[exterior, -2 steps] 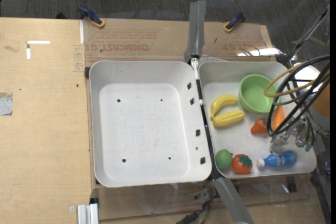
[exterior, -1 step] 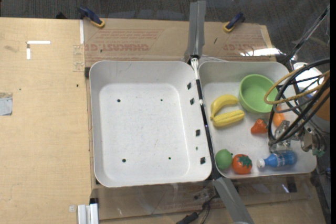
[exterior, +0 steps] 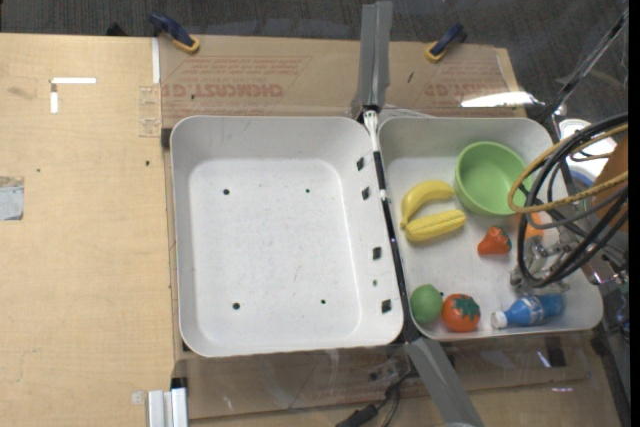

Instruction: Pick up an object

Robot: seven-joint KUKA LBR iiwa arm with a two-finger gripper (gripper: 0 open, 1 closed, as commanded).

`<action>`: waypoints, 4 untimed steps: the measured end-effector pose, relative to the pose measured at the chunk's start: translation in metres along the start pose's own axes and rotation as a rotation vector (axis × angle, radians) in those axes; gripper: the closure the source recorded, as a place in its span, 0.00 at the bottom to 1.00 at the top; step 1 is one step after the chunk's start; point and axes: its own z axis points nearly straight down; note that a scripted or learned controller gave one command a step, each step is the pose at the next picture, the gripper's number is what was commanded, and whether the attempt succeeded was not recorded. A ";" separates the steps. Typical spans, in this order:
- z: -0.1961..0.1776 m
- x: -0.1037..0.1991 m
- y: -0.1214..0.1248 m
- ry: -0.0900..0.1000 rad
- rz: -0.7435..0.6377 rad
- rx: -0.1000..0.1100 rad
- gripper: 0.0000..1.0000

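Yellow bananas (exterior: 432,212), green bowl (exterior: 489,178), tomato (exterior: 461,312), lime (exterior: 426,302), blue bottle (exterior: 528,311) in right bin (exterior: 455,130). Gripper (exterior: 538,260) above bottle; can't tell its opening.

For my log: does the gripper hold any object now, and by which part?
It cannot be told: the gripper hangs over the right bin, above the blue bottle.

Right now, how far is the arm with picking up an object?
Done: nothing looks lifted. The bananas, green bowl, tomato and blue bottle all lie in the right bin. In hand: the gripper is low beside the bottle. Left: grasp and lift.
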 end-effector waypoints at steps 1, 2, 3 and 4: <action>-0.056 -0.066 -0.021 0.000 -0.542 -0.002 1.00; 0.002 -0.021 0.052 0.001 -1.124 -0.007 1.00; -0.036 -0.035 -0.011 -0.002 -1.529 -0.008 1.00; -0.132 -0.049 0.049 -0.001 -1.376 -0.007 1.00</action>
